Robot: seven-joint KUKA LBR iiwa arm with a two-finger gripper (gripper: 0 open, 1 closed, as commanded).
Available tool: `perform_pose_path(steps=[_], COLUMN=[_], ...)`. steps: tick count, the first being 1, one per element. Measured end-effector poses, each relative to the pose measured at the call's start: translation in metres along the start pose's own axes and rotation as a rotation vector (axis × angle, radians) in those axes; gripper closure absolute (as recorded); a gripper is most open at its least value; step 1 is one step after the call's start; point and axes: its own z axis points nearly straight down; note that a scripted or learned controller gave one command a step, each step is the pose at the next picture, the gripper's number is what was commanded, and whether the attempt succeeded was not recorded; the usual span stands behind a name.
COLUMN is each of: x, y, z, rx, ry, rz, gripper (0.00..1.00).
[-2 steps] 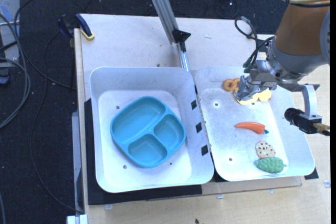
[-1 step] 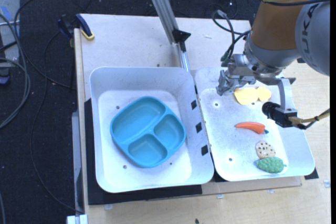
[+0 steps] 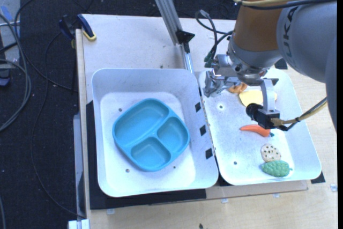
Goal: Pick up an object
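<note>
The right bin (image 3: pixel 300 131) holds several small items. A yellow piece (image 3: pixel 251 98) and an orange piece (image 3: pixel 236 88) lie at its back, partly under the wrist. An orange carrot (image 3: pixel 253 128) sits mid-bin, with a speckled cookie (image 3: pixel 270 153) and a green leafy lump (image 3: pixel 276 168) toward the front. My gripper (image 3: pixel 213 83) hangs low over the right bin's back left corner, just left of the orange and yellow pieces. Nothing is visibly held.
The left bin (image 3: pixel 107 88) carries a blue three-compartment plate (image 3: pixel 151 134). A slanted metal rod (image 3: pixel 166 2) runs down to the gap between the bins. Cables trail off the wrist at the right, and a black part (image 3: pixel 258 113) hangs over the carrot.
</note>
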Motion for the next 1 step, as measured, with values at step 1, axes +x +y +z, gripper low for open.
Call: perform_pose_path(steps=[1], x=[0.0387], y=[0.0208], z=[0.0094], rx=[-0.002], ry=[0.000], rz=[0.000], gripper=[1.00])
